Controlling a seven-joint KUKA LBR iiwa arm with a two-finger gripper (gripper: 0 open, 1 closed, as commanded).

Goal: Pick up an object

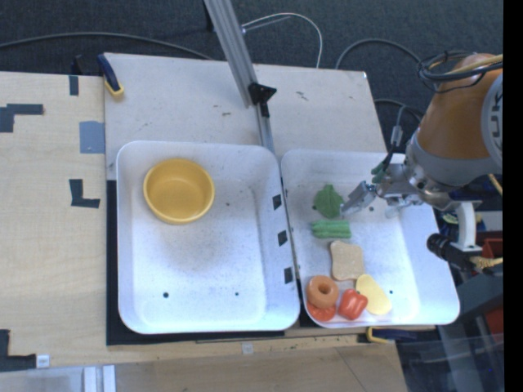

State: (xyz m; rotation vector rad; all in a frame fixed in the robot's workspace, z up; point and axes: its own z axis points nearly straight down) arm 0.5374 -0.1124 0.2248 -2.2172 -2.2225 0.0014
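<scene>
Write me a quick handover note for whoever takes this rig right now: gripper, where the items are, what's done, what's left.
Gripper: low over the right bin, beside the green leafy piece; nothing seen between its fingers.
Right bin: green leafy piece, green pod, bread slice, donut, red pepper, yellow piece.
Left bin: yellow bowl.
Done: approach to the green items.
Left: grasp and lift an object.

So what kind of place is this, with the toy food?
Probably a robot lab: a robot arm reaches over two white bins holding toy food and a yellow bowl, with cables on the floor.
</scene>
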